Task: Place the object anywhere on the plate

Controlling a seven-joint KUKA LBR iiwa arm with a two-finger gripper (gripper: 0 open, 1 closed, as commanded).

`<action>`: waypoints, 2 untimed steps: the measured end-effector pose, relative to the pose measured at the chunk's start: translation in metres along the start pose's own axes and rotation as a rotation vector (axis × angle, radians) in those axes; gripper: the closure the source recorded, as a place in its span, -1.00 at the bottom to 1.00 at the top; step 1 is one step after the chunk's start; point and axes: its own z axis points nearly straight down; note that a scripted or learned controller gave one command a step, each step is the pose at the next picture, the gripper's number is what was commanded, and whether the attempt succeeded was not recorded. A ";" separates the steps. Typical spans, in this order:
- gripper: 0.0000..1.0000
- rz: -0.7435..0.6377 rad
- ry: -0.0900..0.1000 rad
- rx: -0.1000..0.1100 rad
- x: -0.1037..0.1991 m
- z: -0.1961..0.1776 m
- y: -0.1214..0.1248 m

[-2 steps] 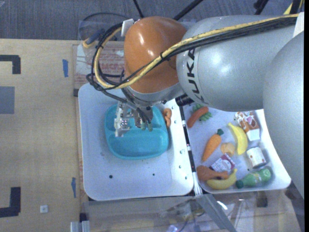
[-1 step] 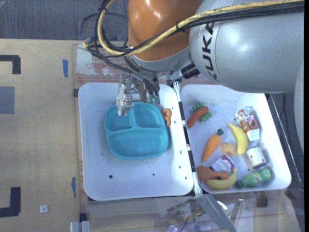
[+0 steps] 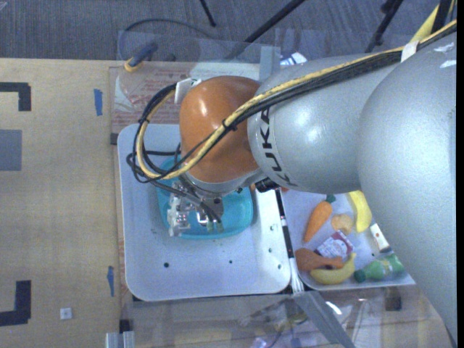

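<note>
The gripper (image 3: 190, 216) is hanging right over the teal plate (image 3: 239, 212) in the left bin (image 3: 145, 267). The carrot (image 3: 317, 220) and other toy food are sitting in the right bin (image 3: 319, 284).

The big grey arm with its orange band (image 3: 214, 133) hangs over the square turquoise plate (image 3: 235, 212), covering its far half. The shallow white left bin (image 3: 210, 270) has open floor along its near and left sides. The white right bin (image 3: 406, 280) is crowded: orange carrot (image 3: 317, 220), yellow banana (image 3: 335, 272), green toy (image 3: 380, 269).
</note>
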 end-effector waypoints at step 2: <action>1.00 -0.108 0.002 0.001 0.048 -0.019 -0.039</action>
